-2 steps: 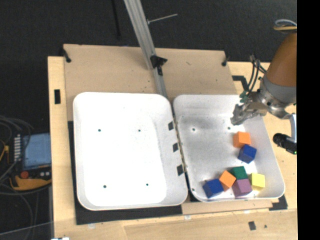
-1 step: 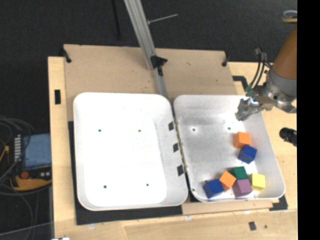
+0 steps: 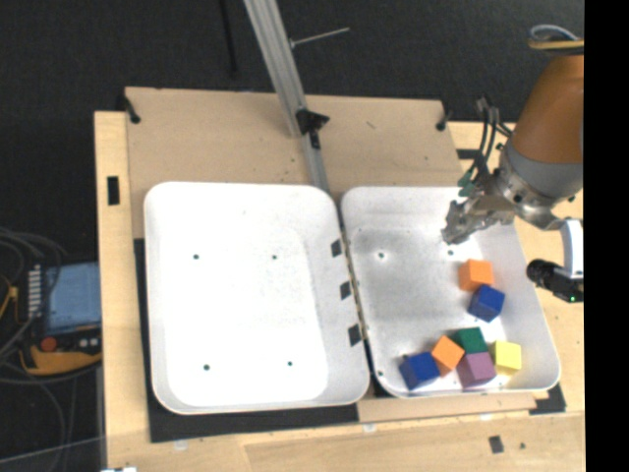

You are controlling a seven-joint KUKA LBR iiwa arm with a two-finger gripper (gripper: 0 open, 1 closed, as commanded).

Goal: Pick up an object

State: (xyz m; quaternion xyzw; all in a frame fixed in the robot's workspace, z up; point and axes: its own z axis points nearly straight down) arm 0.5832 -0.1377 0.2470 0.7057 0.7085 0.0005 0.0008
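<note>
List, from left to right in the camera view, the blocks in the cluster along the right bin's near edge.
blue block → orange block → purple block → yellow block. The green one overlaps and is left out.

Below me the light wooden desk is sitting on a dark floor. A metal pole is slanting up from its back edge. At left, cables are trailing beside a blue box.

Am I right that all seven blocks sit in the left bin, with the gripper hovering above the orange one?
Not quite: the camera view shows the blocks in the right bin, not the left bin. The gripper does sit just above the orange block.
</note>
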